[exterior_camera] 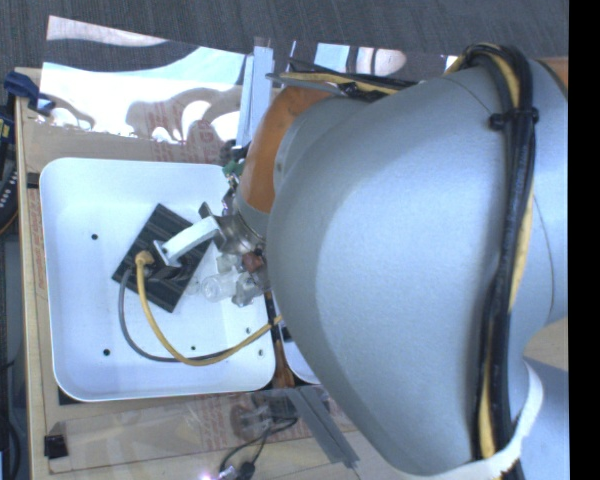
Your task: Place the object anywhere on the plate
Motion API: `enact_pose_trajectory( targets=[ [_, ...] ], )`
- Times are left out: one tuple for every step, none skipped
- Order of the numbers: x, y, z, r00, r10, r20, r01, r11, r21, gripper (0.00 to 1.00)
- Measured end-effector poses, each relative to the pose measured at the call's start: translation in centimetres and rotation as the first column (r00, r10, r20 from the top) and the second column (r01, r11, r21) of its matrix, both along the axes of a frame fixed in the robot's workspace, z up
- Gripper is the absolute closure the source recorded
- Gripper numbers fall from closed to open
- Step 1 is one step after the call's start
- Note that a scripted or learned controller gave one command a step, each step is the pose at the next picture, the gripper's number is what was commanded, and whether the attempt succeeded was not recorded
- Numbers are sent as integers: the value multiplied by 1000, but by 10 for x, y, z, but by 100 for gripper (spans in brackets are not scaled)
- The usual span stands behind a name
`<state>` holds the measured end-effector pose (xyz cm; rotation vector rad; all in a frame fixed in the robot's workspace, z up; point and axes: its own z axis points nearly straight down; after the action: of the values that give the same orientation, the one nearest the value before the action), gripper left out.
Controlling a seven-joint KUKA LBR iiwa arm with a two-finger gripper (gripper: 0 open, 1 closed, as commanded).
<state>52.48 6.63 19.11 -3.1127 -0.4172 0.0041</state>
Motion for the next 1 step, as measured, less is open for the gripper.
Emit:
enact_pose_trajectory(
  targets=[
    [0, -1, 0, 1000, -2, 1, 2, 1000, -1, 0]
  ],
)
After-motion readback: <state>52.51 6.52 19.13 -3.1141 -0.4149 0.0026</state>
